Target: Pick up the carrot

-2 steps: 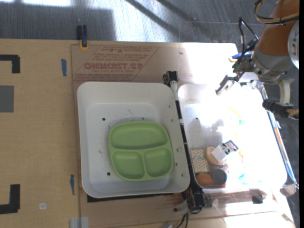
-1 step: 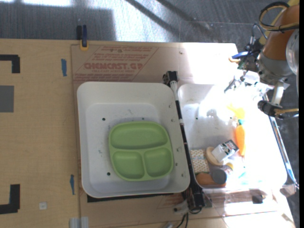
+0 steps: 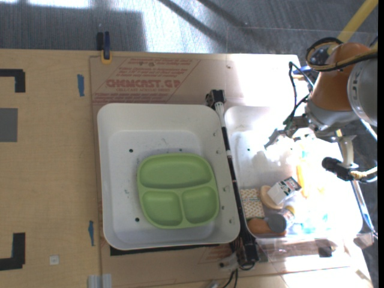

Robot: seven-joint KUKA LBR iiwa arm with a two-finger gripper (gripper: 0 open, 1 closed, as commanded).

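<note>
One gripper (image 3: 281,134) hangs over the far half of the right bin (image 3: 239,122), dark against strong glare. Whether it is spread or closed cannot be made out, and nothing can be seen in its grasp. Above it the arm (image 3: 336,83) rises to the view's upper right, with its orange band and looped black cables.

The carrot (image 3: 259,225), as best the glare allows, is the orange piece in the bin's near left corner, well apart from the gripper. A grey round thing (image 3: 276,222) touches its right side. Just beyond them lie a patterned pad (image 3: 252,204), a tan round piece (image 3: 267,195) and a white box (image 3: 283,191) with a dark label, tilted. A thin yellow stick (image 3: 300,180) lies to the right of the box. The rest of that bin is washed out by light.

The left bin (image 3: 114,137) holds a green tray (image 3: 174,171) with three compartments, one wide and two small. A black clamp (image 3: 215,96) sits where the bins meet at the far edge. Both bins rest on cardboard (image 3: 54,161), with a blue clip (image 3: 105,43) at its far edge.
</note>
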